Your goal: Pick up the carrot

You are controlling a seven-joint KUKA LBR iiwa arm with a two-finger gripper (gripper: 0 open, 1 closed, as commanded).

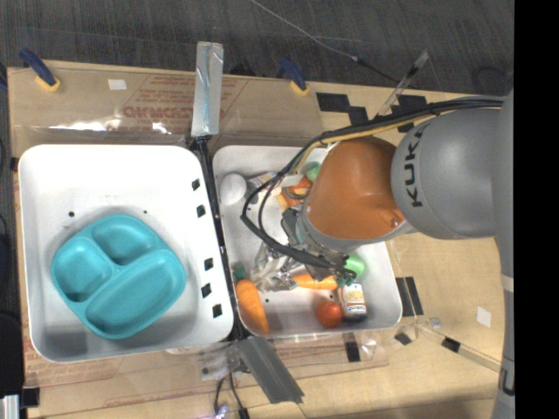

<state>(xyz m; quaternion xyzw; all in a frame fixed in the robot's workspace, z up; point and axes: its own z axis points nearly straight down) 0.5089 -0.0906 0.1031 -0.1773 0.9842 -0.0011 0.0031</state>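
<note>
The arm (454, 173) takes up most of the right side, reaching in from the right and bent down over the right bin (229, 160), with the orange band (349, 190) hiding the middle of it. The surface (454, 278) under everything is cardboard-coloured. The left bin (35, 173) has a teal divided plate (118, 273) in it, well away from the action.

Looks to me like this is the reach/descend step: the arm is low in the right bin and the gripper (284, 269) sits just under the wrist, next to the clutter. Cables (262, 208) loop around it. Whether it's wide, narrow or holding anything, I honestly can't tell, too much shiny stuff tangled up there.

The carrot (251, 305) lies at the bin's front-left corner, near the wall, just beside the gripper and a bit toward the camera. Nothing seems to be clamped on it. There's a second orange piece (316, 281) right under the wrist, could be another carrot-ish thing, hard to say.

Next move, I'd guess: shift toward that corner and line up across the carrot's narrow side before closing. The wall being so close could crowd it.

Small stuff nearby: a tomato (329, 312), a little bottle (353, 299), and something green (354, 265).
</note>
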